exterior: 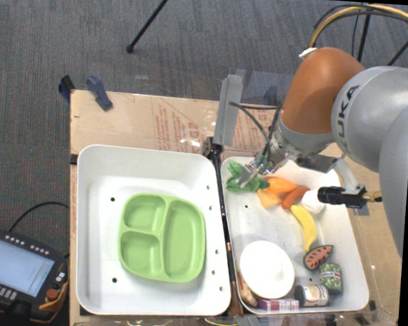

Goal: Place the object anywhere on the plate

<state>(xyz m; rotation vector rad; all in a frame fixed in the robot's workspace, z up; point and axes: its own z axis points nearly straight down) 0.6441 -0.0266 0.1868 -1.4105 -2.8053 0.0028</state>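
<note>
A light green plate point(161, 237) with three compartments lies in the left bin point(97, 178). My gripper point(251, 173) hangs low over the back left corner of the right bin point(355, 248), right at a green leafy toy point(241, 179). The fingers sit against the top of that toy, and I cannot tell whether they grip it. An orange carrot-like piece point(278, 189) lies just to the right of the gripper.
The right bin also holds a yellow banana point(304, 226), a white round lid or bowl point(266, 269), a watermelon slice point(317, 257), small cans point(331, 278) and other toy food. A teach pendant point(16, 274) lies at the lower left, off the bench.
</note>
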